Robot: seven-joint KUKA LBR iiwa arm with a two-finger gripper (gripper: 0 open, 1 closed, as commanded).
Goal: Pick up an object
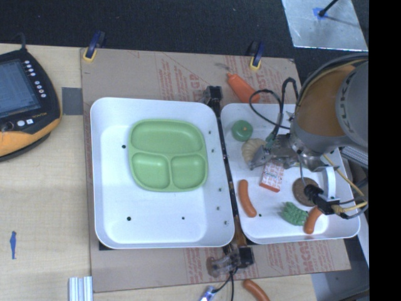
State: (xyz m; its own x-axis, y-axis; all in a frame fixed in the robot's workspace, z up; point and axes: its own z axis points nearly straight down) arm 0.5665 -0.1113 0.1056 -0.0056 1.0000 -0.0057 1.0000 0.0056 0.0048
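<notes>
The gripper [266,155] of the grey, orange-banded arm [326,108] is seen low in the right shallow white bin [351,231], between a beige rounded object [252,148] and a small red-and-white printed carton [272,177]; how its jaws stand cannot be told. Further out in that bin are shown a green round lid-like piece [242,130], an orange sausage-shaped toy [247,199] and a green knobbly toy [292,214]. A pale green three-compartment plastic plate [168,154] is seen in the left shallow white bin [113,218].

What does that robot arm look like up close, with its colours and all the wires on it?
The thick rounded grey arm carries a broad orange band above its wrist. Black cables loop beside it, and the small metallic gripper sits at its end.
</notes>
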